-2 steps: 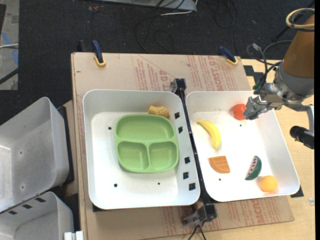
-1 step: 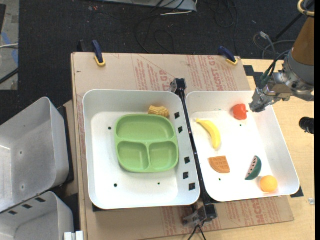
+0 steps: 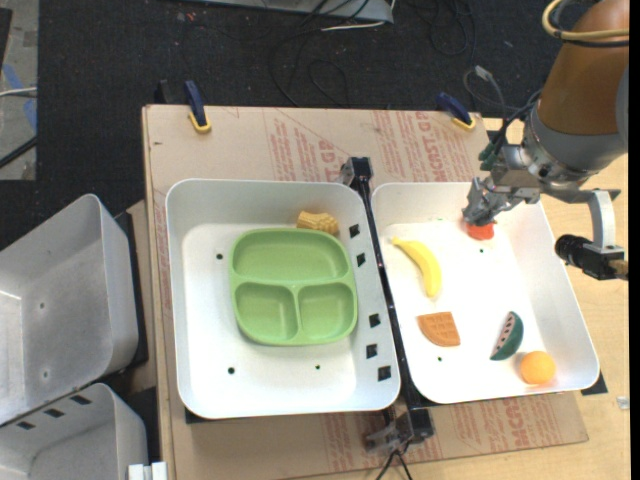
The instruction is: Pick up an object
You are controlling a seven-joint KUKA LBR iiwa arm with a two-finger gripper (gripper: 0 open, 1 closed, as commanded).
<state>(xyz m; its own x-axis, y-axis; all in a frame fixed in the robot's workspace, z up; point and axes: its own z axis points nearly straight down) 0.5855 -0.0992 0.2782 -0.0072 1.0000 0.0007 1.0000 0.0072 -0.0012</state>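
Low in the right white bin's [image 3: 560, 268] far corner, the claw [image 3: 483, 213] sits directly over a small red rounded toy [image 3: 482, 231], apparently positioned to grasp it, with the yellow plastic banana [image 3: 422, 265] lying nearby.

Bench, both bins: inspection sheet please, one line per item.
Surface: board bearing left bin and right bin, side by side.
Job's things: red piece, banana, orange slab, melon slice, orange, all in right bin.
Clutter: green tray and waffle in left bin.
Gripper: gripper low over red piece; grip cannot be judged.
Cables: loose cables on dark floor beyond board.
Surroundings: clamps at board's far edge; spare bins at left.
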